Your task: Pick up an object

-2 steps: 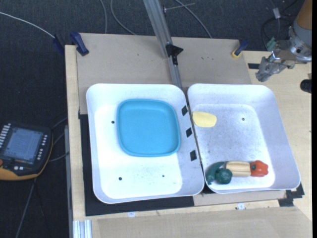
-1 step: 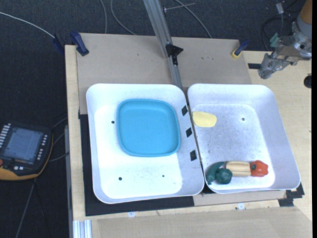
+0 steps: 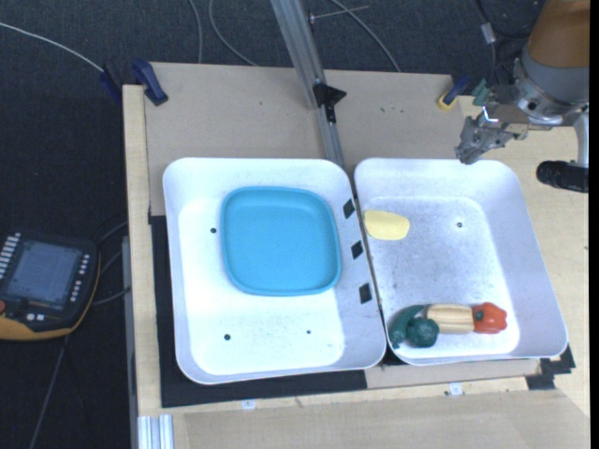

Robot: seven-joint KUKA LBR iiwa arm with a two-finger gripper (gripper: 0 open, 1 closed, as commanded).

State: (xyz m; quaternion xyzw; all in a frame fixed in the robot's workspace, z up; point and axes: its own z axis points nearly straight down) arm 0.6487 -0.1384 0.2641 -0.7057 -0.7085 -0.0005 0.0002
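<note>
While the gripper (image 3: 475,148) hung upper right, jaws unreadable, I figured the yellow piece (image 3: 387,224) was light, slick; pinch its narrow middle.

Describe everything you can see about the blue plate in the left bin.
The blue plate is a light turquoise, squarish dish with rounded corners and a shallow raised rim, and it looks like smooth plastic. It lies flat and right side up on the floor of the left bin, toward the bin's far side and roughly centred across it. Nothing rests on it, and only the bin floor touches it.
</note>
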